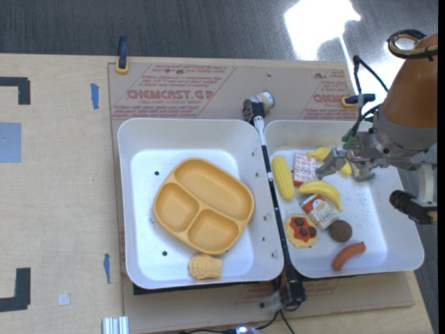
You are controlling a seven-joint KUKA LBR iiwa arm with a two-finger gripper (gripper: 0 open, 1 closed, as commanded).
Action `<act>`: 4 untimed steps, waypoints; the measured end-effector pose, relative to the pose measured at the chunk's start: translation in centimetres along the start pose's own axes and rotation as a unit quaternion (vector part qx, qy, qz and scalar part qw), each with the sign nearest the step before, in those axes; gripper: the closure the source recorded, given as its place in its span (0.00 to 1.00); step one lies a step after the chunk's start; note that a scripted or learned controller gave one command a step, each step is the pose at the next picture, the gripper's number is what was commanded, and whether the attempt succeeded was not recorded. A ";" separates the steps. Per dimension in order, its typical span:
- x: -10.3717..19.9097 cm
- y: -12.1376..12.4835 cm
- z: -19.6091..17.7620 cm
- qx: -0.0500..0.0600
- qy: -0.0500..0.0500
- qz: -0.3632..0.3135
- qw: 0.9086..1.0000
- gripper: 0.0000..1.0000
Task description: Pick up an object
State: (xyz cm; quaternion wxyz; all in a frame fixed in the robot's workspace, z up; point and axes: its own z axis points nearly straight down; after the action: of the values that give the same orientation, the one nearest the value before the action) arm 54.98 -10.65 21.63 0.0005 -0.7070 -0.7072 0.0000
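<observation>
Gripper (342, 160) positioned above right white bin (396, 256); finger state cannot be determined.

The gripper hangs at the bin's 12 o'clock area, directly above a yellow plastic banana piece (319, 153). Candidate objects crowd the bin's 9 o'clock half: one yellow corn cob (281, 175), one red-and-white packet (303, 168), one whole yellow banana (322, 189), one small white-and-orange carton (320, 209), one toy pizza slice (301, 231), one brown round ball (340, 230), one red sausage (348, 255) at 6 o'clock. The left white bin (132, 186) contains one yellow three-compartment plate (202, 205) and one pale yellow ridged piece (205, 266) at 6 o'clock.
</observation>
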 end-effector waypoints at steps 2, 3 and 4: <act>0.6 1.1 12.8 -0.006 -0.003 0.001 1.000 0.00; 0.7 0.9 12.0 -0.004 -0.002 0.001 1.000 1.00; 2.5 -4.6 3.1 -0.001 0.000 0.000 1.000 1.00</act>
State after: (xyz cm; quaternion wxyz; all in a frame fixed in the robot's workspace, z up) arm 50.37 -8.13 18.49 -0.0005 -0.7071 -0.7071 -0.0006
